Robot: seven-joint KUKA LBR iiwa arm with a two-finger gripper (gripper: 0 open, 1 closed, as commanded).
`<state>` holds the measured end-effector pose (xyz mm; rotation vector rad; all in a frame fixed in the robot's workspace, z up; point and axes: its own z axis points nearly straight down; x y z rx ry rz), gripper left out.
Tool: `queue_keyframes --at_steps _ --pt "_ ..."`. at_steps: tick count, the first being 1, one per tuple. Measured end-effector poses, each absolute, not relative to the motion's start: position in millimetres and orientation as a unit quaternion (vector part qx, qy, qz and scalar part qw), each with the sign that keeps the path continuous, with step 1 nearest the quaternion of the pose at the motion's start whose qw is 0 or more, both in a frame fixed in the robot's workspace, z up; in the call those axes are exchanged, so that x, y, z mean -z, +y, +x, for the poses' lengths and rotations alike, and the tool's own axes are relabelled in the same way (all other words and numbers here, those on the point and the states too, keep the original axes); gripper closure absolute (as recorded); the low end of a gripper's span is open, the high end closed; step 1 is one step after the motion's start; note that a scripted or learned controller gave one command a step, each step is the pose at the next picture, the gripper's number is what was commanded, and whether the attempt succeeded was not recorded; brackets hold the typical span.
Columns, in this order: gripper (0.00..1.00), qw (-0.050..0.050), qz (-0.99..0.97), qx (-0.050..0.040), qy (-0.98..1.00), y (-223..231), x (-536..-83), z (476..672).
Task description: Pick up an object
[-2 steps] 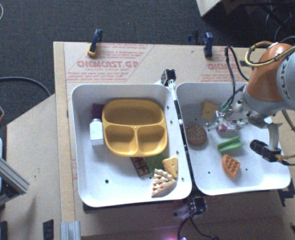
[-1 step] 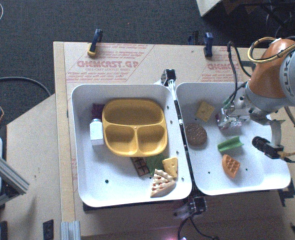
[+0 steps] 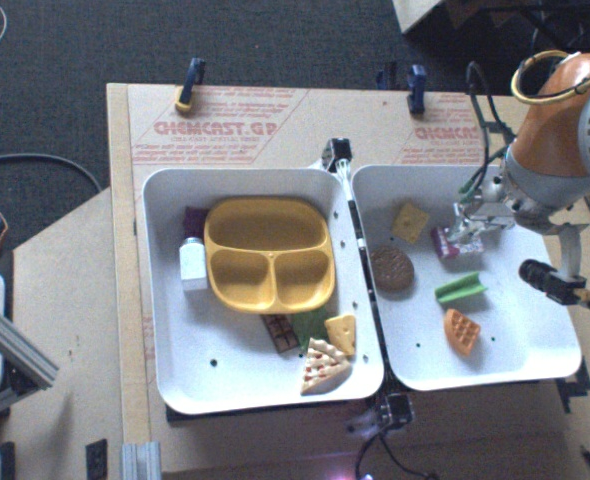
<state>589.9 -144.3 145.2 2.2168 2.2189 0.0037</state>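
Two shallow white plastic bins sit side by side on the pale board worktop [image 3: 125, 268], and we list their contents as follows.

Left bin [image 3: 165, 368]: one yellow three-section plastic plate [image 3: 270, 253] at the centre; one small white bottle [image 3: 193, 264] touching its left edge, with a dark purple item [image 3: 195, 218] just beyond it on the far side; near the plate, one brown waffle-like bar [image 3: 280, 333], one yellow cheese wedge [image 3: 342, 333] and one toy pizza slice [image 3: 323, 368], clustered at the near right.

Right bin [image 3: 535, 353]: one tan square cracker-like piece [image 3: 409, 222] at the far left; one round brown cookie [image 3: 391, 268] near the dividing wall; one green pod-shaped piece [image 3: 460, 289] at the centre; one orange waffle-textured wedge [image 3: 462, 331] just near of it; one small magenta-and-white object [image 3: 445, 243] between the cracker and the arm.

We record the metal claw [image 3: 467, 230] low over the right bin, directly beside the magenta-and-white object and seemingly touching it. We cannot tell whether the claw is open or closed, nor whether it grips anything.

Two clamps [image 3: 188, 86] hold the worktop's far edge.
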Motion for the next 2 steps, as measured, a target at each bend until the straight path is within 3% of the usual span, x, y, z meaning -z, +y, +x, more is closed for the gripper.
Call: queue_keyframes --at_steps 2 --pt "1.0 0.003 0.707 -0.0017 0.708 -137.9 -227.6 597.7"
